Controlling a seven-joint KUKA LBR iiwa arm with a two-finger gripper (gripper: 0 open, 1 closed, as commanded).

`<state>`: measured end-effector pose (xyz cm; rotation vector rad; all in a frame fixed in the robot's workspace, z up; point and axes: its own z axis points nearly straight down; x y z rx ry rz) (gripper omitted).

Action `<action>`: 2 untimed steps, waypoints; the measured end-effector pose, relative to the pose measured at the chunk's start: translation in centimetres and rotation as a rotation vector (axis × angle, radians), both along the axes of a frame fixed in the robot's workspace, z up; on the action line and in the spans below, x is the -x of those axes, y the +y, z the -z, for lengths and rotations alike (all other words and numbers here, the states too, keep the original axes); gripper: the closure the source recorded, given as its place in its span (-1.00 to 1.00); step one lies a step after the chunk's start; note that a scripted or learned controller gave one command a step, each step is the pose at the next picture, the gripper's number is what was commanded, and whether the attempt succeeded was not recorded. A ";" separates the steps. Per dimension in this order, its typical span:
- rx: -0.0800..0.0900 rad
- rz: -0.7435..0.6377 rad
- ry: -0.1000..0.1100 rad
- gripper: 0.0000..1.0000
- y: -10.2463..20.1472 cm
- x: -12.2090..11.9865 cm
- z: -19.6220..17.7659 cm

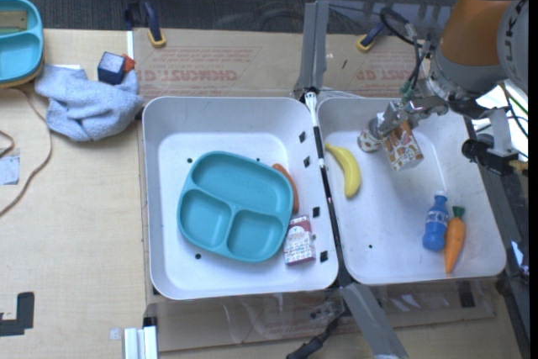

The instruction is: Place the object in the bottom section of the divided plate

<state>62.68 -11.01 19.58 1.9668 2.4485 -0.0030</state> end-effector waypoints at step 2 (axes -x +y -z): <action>-0.001 -0.053 0.003 1.00 15.2 4.4 0.5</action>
